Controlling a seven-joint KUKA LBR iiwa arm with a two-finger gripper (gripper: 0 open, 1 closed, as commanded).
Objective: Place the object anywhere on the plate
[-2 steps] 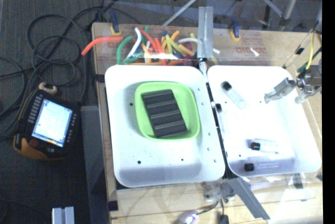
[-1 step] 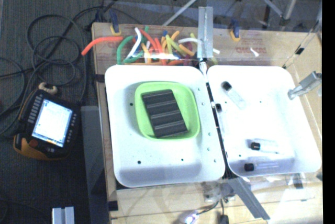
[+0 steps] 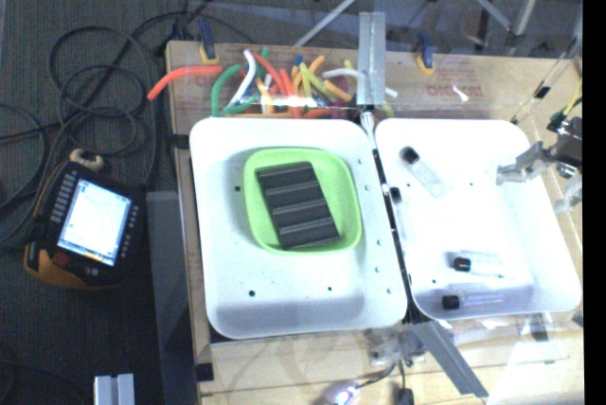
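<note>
Left bin [image 3: 284, 308]: green plate [image 3: 348, 204] sits in the upper middle, a white margin open on all four sides, widest toward the near edge. On the plate lies a dark ribbed block [image 3: 297, 204], tilted slightly, inside the plate rim, with green showing all round it but least at its lower right corner.

Right bin [image 3: 530, 233]: three clear tubes with black caps. One [image 3: 419, 168] lies at a slant near the upper left, just beside the divide between the bins. A second [image 3: 478, 265] lies lower, near the middle. A third [image 3: 481, 300] lies along the near wall, close to the lower left corner. The middle and right of this bin floor are open white.

Tool [image 3: 528, 164] shows at the right edge of the right bin, a grey metal part low over the upper right of the bin, well apart from all three tubes. Whether it is apart or together: cannot tell at this size.

Table [image 3: 445, 77]: a heap of coloured tubing [image 3: 275, 83] lies along the far edge behind the left bin. On the floor to the left, a handheld control unit [image 3: 90, 225] with a lit screen, and black cables [image 3: 85, 81]
</note>
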